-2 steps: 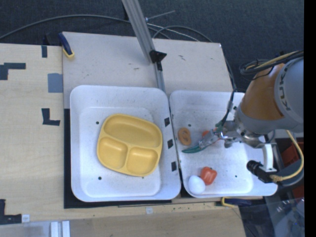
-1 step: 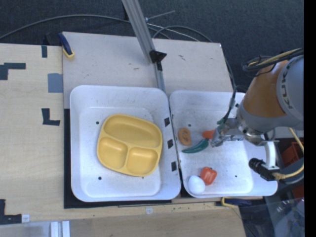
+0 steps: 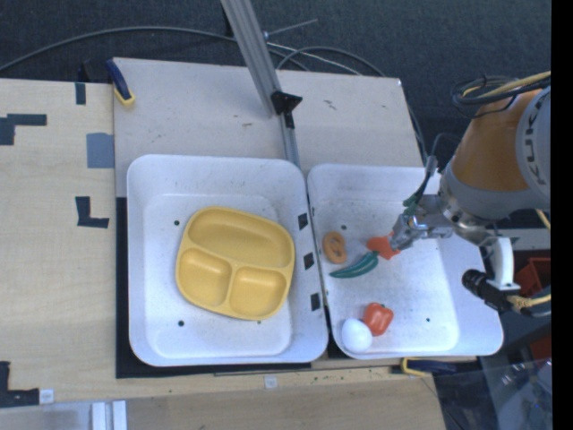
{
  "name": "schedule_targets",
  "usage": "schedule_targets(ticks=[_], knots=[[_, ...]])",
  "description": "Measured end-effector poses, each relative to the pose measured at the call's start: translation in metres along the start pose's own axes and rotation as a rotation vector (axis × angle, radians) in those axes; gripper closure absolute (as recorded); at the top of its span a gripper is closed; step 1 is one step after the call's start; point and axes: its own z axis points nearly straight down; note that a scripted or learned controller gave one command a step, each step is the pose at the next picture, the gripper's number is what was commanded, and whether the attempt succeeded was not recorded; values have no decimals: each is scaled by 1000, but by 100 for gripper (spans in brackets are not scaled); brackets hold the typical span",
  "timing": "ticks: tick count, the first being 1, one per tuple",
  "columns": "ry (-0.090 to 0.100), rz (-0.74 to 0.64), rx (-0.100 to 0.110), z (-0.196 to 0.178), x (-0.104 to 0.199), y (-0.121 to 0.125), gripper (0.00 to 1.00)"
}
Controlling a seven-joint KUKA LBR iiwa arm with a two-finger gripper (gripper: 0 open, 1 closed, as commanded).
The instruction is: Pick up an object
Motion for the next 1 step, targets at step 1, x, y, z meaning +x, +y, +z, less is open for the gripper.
schedule_targets(ticks=[1], knots=[[0, 0, -1, -46, 0, 1, 100]])
